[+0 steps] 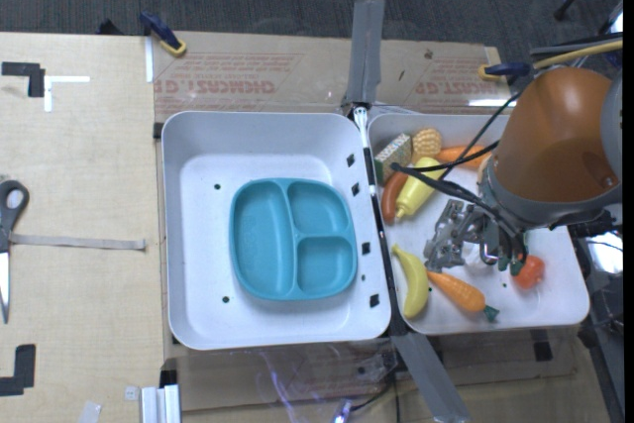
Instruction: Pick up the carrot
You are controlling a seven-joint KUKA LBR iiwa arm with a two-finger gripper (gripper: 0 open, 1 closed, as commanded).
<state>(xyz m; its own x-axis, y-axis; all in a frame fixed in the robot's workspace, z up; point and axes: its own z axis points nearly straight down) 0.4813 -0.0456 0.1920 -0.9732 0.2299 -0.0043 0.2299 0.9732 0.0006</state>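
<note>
While the arm point(555, 144) reaches in from the right, the scene reads as follows.

Arm: grey with a large orange band, hanging over the right bin point(555, 312) and hiding part of its upper right area.
Gripper: the gripper point(448, 238) is low in the right bin, near its middle; its metal fingers are a blur, so whether they are apart or together cannot be told. Nothing is seen between them.
Carrot: the carrot point(460, 292) lies on the floor of the right bin toward the front edge, slanted, green stub pointing to the lower right. It sits just below the gripper, very close, but contact cannot be judged.
Banana: a banana point(412, 280) lies just left of the carrot, by the bin's left wall.
Other food: a corn cob point(427, 141), a yellow pepper point(416, 193), a red pepper point(393, 196) and a second orange piece point(466, 154) crowd the back left corner; a small tomato point(530, 270) sits at right.
Left bin: the left bin point(188, 213) holds a teal divided plate point(294, 239).
Bench: scissors point(8, 243) lie at far left.
</note>
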